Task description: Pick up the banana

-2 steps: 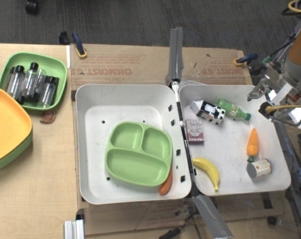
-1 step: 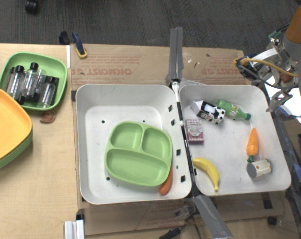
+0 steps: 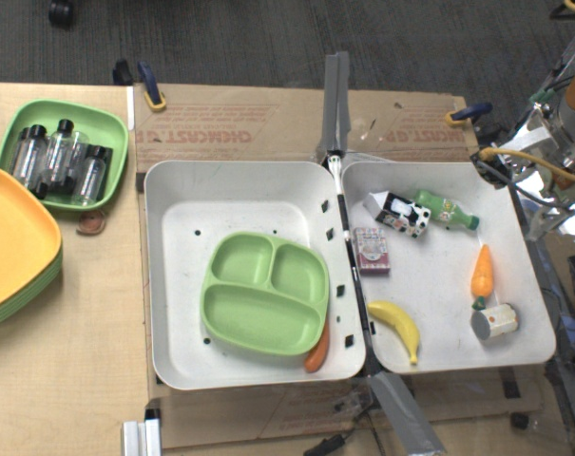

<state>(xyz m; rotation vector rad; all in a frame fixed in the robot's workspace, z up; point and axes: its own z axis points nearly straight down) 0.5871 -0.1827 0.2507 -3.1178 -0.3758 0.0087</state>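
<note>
Camera view, near to far: banana (image 3: 397, 325) lay free at near left of the right bin (image 3: 529, 350), just beside the divider. Beyond: card pack (image 3: 371, 251), carrot (image 3: 482, 273), can (image 3: 493, 321), cow toy (image 3: 402, 214), green bottle (image 3: 448, 211). Arm hardware at far right edge; jaw state could not be told. Step judged: approach not begun. Next needs descent over banana's middle.

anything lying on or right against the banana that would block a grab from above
Nothing visible does. The banana lies uncovered near the right bin's front-left corner, apart from the small card box behind it and the carrot and can to its right.
</note>
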